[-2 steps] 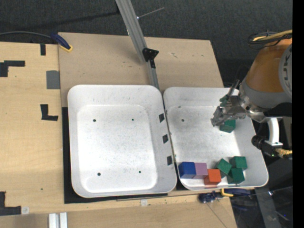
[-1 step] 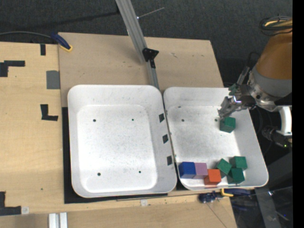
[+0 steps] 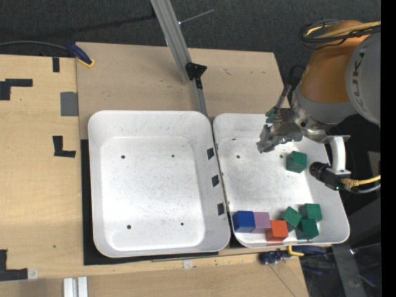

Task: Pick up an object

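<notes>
Along the right bin's [image 3: 247, 125] near edge sit blue [image 3: 244, 221], lilac [image 3: 262, 220], orange [image 3: 278, 229] and three green blocks [image 3: 304, 220]. A lone green block [image 3: 297, 161] lies by the right rim, just beside the gripper [image 3: 272, 138], which hangs above the bin's far part; its opening cannot be told.

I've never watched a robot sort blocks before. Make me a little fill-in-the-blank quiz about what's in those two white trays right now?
1. All the blocks lie in the ____ bin as the camera sees it.
2. The lone block nearest the gripper is coloured ____.
3. In the cluster along the bin's near edge, the blue block touches a ____ block.
4. The orange block sits next to ____ green blocks.

Missing words: right; green; purple; three
</notes>
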You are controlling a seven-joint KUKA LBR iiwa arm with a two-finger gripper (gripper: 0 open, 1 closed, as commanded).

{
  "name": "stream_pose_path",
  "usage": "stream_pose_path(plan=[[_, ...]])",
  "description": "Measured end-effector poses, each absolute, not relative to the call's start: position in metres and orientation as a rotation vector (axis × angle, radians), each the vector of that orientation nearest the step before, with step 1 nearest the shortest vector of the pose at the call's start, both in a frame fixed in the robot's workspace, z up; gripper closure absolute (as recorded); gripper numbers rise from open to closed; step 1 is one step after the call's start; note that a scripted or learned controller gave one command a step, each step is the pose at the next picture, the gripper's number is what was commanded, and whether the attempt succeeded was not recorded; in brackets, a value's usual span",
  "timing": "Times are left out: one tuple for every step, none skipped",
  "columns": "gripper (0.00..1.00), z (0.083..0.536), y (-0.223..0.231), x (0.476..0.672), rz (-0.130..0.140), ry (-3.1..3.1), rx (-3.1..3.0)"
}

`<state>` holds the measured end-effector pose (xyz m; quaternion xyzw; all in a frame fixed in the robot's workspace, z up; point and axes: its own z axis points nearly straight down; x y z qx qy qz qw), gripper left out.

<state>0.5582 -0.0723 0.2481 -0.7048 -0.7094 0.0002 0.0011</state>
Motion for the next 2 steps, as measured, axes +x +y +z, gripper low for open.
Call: stream_pose_path(plan=[[1.00, 0.233, -0.020, 0.564, 0.003, -2.226, -2.213], [1.00, 0.239, 0.028, 0.569, -0.001, -2.227, -2.213]])
